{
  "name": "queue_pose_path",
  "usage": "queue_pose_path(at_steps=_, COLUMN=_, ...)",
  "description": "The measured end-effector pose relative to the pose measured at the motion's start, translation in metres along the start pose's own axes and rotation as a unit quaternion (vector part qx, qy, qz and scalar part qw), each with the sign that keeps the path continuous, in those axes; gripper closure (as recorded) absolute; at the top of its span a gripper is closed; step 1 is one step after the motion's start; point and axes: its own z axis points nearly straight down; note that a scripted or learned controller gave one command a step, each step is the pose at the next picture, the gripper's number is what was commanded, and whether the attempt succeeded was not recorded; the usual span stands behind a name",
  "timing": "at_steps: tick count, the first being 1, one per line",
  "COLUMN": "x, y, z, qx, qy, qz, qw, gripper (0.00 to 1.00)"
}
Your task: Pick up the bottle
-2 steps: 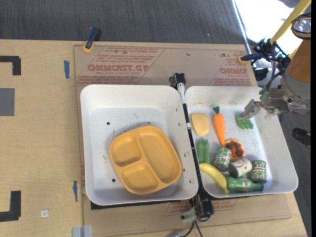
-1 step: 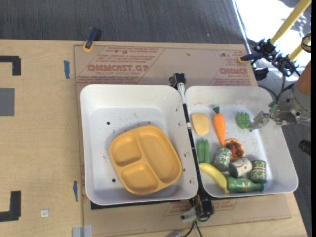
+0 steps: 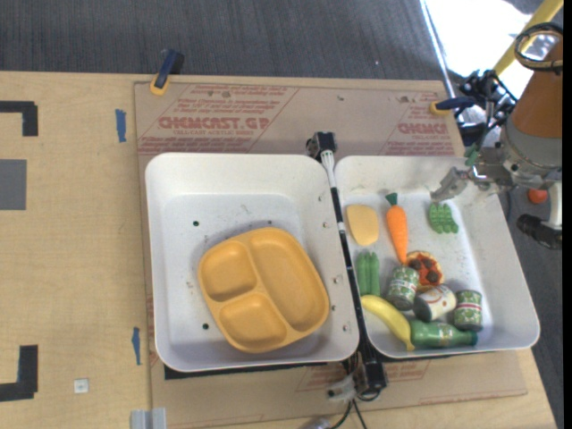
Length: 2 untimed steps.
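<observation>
Clearly the approach is under way: the gripper (image 3: 453,184) hovers at the right bin's (image 3: 523,280) far edge, whether holding anything I cannot tell. Next it must travel nearward to the green bottle (image 3: 440,335), lying at the near side beside the banana (image 3: 390,318).

The end effector (image 3: 450,186) hangs over the right bin's (image 3: 509,266) far edge. The green bottle (image 3: 441,335) lies on its side near the front, touching a banana (image 3: 388,317). A yellow tray (image 3: 261,288) sits in the left bin (image 3: 174,239).
</observation>
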Motion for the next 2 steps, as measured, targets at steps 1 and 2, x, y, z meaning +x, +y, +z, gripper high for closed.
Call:
queue_pose_path(at_steps=1, x=-0.006, y=-0.0197, z=0.0516, qx=0.0, qy=0.0, qz=-0.041, qw=0.9992, gripper=0.0)
queue_pose_path(at_steps=2, x=-0.0062, y=-0.0192, z=0.0416, qx=-0.001, qy=-0.001, qz=-0.04, qw=0.9992, gripper=1.0)
